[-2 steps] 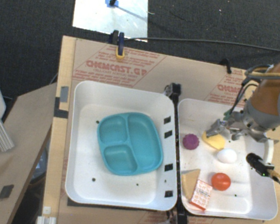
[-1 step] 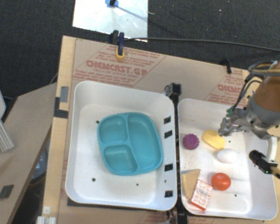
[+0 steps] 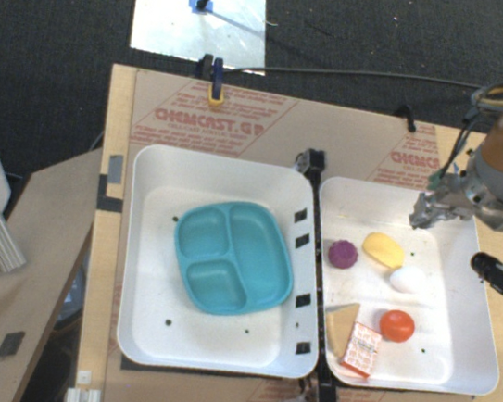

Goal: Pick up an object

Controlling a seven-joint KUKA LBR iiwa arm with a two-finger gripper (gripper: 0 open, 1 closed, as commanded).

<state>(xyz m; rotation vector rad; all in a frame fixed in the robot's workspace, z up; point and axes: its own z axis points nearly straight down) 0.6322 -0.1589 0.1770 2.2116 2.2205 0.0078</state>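
Note:
The right bin [image 3: 466, 363] holds a purple ball [image 3: 343, 254], a yellow lemon-shaped piece [image 3: 383, 249], a white egg-shaped piece [image 3: 405, 280], a red tomato-like ball [image 3: 396, 325], a tan wedge [image 3: 340, 326] and a red-and-white packet [image 3: 361, 350]. My gripper [image 3: 424, 215] hangs over the back of the right bin, above and just right of the yellow piece. Nothing shows between its fingers.
The left bin [image 3: 149, 227] holds a teal divided tray [image 3: 232, 256]. Black clips [image 3: 302, 240] line the seam between the bins. A cable crosses the back of the bench. A black-tipped fitting [image 3: 494, 271] sticks out near the right bin's right wall.

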